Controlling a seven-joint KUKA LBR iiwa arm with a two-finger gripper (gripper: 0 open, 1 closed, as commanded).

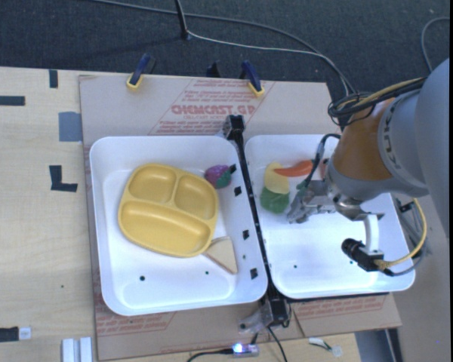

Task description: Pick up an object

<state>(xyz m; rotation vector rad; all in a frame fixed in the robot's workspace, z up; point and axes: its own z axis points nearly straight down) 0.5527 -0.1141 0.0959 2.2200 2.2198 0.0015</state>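
In the right white bin [325,277], claw [302,206] sits low just beside the yellow-and-green soft block [275,187], orange-red piece [294,170] near it; can't tell the claw's state. Nothing visibly held. Left bin [106,277] holds yellow divided plastic tray [168,208], purple toy [219,174], tan wedge [223,255].

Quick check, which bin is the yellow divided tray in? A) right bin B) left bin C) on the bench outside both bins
B: the yellow divided tray lies inside the left bin, with a small purple item at its upper right edge; the gripper is over the right bin.
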